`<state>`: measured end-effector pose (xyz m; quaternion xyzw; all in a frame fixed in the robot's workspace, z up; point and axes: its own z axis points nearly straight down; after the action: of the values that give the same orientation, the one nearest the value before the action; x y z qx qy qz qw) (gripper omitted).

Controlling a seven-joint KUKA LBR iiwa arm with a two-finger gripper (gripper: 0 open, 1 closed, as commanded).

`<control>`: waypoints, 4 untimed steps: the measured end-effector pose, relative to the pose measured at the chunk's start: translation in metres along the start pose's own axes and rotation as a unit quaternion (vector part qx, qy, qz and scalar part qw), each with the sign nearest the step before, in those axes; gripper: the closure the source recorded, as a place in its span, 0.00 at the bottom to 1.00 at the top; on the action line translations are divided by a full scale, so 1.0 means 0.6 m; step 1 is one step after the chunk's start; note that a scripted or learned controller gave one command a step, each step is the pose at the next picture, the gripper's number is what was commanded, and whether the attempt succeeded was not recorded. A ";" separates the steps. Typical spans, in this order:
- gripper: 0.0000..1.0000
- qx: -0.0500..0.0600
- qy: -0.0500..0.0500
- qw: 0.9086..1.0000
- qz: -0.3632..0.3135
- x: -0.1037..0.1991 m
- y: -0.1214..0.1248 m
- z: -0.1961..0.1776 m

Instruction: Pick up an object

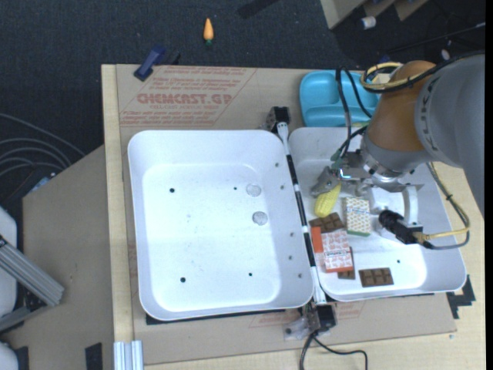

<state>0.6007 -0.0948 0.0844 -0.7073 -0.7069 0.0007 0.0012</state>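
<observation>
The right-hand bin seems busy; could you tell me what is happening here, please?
The KUKA arm reaches in over the right bin, its gripper low above a pile of small items. Just below it lie a yellow piece, a checked packet, a red-and-white carton and two brown chocolate-like bars. Nothing is visibly lifted yet. The left bin holds two small round discs.

Materials / finish
Both white bins (pixel 208 299) glossy smooth plastic; table (pixel 123 206) matt raw wood board with printed red lettering; arm (pixel 454 114) matt grey casing, glossy orange band (pixel 394 118); floor (pixel 62 45) dark rough carpet.
</observation>
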 end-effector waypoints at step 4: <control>1.00 0.001 0.000 1.000 -0.001 0.289 -0.204 -0.282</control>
<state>0.4785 0.0783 0.2542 -0.7067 -0.7075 0.0014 0.0021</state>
